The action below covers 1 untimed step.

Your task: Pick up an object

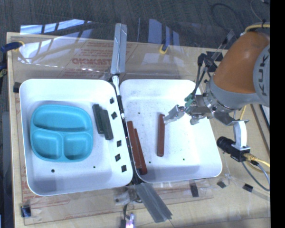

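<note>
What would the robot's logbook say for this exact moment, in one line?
gripper: over right bin, nothing held | nearest: brown stick | left bin: blue tray

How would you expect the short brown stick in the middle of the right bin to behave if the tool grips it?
The brown stick looks straight and thin, so probably stiff and light. It lies flat on the right bin floor, so it is unlikely to tip, though it may swivel if gripped off-centre.

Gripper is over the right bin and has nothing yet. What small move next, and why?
Probably shift the gripper slightly left and lower it onto the brown stick lying alone in the right bin. It is the nearest object, just beside the gripper, with bare floor around it, unlike the longer brown bar against the bin wall.
</note>
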### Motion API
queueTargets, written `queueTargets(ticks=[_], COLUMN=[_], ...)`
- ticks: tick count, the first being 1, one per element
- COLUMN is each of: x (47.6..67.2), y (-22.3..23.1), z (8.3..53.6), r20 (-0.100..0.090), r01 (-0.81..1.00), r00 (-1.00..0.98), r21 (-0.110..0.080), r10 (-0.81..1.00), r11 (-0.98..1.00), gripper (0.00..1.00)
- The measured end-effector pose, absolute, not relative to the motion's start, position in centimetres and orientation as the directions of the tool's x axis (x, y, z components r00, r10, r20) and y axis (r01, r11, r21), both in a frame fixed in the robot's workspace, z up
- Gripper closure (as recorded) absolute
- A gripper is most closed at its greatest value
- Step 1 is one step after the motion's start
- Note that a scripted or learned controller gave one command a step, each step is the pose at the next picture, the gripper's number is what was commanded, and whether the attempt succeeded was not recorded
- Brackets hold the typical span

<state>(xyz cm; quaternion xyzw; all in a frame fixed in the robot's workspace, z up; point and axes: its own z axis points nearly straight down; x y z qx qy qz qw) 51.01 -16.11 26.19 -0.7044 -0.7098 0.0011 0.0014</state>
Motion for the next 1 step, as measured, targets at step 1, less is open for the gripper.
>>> queueTargets(ticks=[1], x=[56.39], y=[-17.33], z=[13.22], r20=[0.000], r01=[0.994], r00=[0.107], r21=[-0.005], r10=[0.994], r11=[-0.107], gripper=[0.00])
